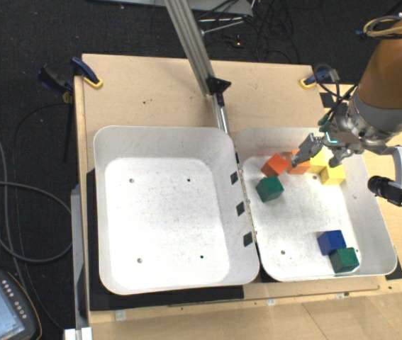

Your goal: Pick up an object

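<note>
Orange and yellow blocks sit crowded together at the far end of the right bin (371, 218), and that is where I have the gripper (319, 154) hovering; from this slanted view I cannot tell how its jaws stand, since the wrist and its fittings mask them. The orange block (277, 164) lies just left of the jaws, with the yellow block (330, 173) just under and to the right of them, the two close enough that I cannot say whether they touch. I judge these to be small rigid cubes, light, hard-faced and a little slick, so I would want the jaws square across two opposite flat faces, not on a corner, or the cube will likely squirt out. The green block (270, 188) sits near the orange one toward the divide between bins, so a push could jostle it. The blue block (331, 241) and a second green block (344, 260) touch each other near the front rim, well apart from the cluster. Open floor lies in the middle of the right bin, and the left bin (108, 190) offers broad room; the raised rims and the worktop (151, 91) edge are the limits.
</note>
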Available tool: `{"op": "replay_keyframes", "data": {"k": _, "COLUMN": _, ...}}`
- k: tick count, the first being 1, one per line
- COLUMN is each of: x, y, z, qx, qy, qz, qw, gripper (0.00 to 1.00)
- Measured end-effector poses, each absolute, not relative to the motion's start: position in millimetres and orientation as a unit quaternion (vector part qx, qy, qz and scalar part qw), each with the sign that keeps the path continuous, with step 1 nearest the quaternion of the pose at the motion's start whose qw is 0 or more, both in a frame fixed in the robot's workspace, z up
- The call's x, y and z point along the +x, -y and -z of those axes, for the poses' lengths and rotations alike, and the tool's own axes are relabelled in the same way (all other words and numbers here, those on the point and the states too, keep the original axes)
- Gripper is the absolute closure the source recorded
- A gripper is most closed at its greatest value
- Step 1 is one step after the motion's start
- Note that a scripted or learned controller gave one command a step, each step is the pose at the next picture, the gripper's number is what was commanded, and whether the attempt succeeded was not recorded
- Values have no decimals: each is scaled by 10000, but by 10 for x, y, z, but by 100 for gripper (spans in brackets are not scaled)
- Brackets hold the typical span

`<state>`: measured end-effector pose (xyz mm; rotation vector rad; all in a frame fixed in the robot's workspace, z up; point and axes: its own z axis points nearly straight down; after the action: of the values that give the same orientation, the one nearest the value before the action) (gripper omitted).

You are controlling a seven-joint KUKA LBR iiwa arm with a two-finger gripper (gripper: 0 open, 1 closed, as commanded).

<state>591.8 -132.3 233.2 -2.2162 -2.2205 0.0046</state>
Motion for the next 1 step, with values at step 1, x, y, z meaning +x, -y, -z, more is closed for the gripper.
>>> {"op": "replay_keyframes", "data": {"k": 1, "x": 5921, "y": 1326, "z": -2356, "qx": -7070, "qy": 7072, "qz": -5, "qw": 6, "gripper": 0}}
